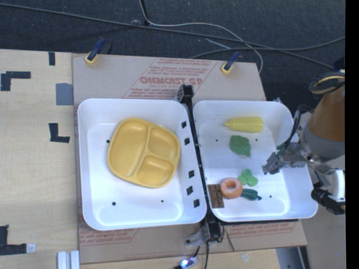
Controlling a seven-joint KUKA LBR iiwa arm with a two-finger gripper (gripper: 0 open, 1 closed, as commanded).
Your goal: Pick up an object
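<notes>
Two shallow white bins sit on my desk; the right bin (280,209) is my landmark. Inside it lie a smooth yellow corn-like piece (245,124), a lumpy green leafy piece (240,145) and an orange ring (230,188). My tool (273,164) hangs over its right side, grip state hidden.

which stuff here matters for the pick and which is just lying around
For the job: pincer, yellow corn, green leaf, orange ring, small green piece, right bin.
Lying about: yellow divided plate, left bin, clamps, cables.
</notes>
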